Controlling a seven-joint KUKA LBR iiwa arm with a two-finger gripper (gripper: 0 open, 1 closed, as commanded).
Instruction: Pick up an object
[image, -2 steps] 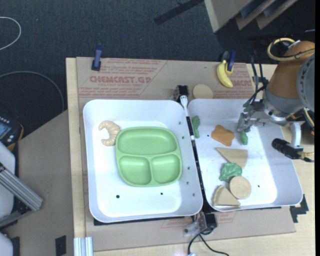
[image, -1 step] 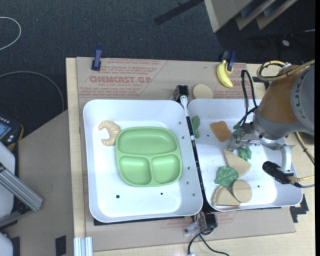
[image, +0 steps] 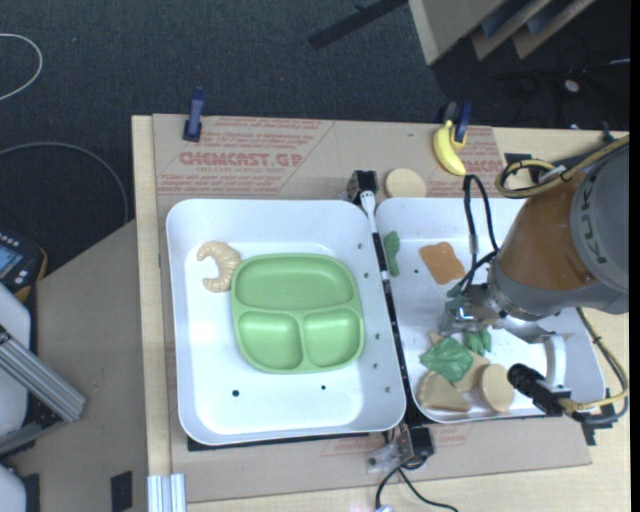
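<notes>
My gripper (image: 463, 314) hangs low in the right bin (image: 590, 378), near its middle, at the end of the grey arm with its orange band (image: 545, 235). Just below and in front of it lies a green leafy toy (image: 447, 358), close to the gripper or touching it. Two tan pieces (image: 443, 393) (image: 493, 386) lie at the bin's front. An orange-brown slab (image: 441, 262) lies toward the back, and a small green item (image: 391, 250) rests by the left wall.
The left bin (image: 200, 370) holds a green divided plate (image: 296, 310) and a tan croissant (image: 219, 264). Behind the bins, a yellow banana (image: 449, 149) and a round tan disc (image: 405, 183) lie on the board. Cables loop beside the arm.
</notes>
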